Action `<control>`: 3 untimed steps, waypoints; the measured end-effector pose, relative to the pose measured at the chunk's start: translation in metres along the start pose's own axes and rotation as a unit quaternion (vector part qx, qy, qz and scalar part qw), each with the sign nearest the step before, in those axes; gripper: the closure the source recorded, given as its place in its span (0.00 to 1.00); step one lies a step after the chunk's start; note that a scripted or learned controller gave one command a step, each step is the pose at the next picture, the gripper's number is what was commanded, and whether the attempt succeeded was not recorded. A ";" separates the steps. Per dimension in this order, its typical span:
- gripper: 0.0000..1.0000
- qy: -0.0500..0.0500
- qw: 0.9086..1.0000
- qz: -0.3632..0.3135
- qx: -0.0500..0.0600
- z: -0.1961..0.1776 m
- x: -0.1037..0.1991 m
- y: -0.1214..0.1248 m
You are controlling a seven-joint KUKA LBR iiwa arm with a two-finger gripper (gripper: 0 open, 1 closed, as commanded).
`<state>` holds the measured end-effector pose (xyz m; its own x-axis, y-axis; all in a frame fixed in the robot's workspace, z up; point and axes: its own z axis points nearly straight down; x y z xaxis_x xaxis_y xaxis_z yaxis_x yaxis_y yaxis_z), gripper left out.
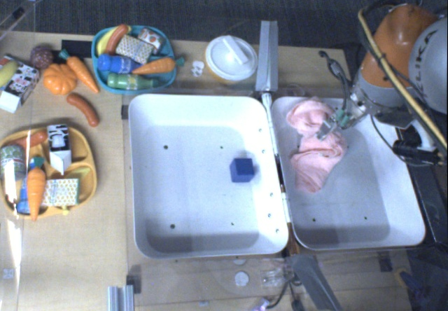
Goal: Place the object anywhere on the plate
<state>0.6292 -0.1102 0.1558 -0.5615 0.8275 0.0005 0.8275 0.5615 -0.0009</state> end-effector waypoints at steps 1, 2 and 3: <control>1.00 -0.001 1.000 0.002 -0.001 -0.044 0.002 0.011; 1.00 -0.001 1.000 -0.002 -0.001 -0.066 0.002 0.014; 1.00 0.000 0.980 -0.201 -0.001 -0.057 0.047 0.013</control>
<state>0.6132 -0.0638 0.2126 -0.8424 0.5389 0.0006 0.5389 0.8424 0.0010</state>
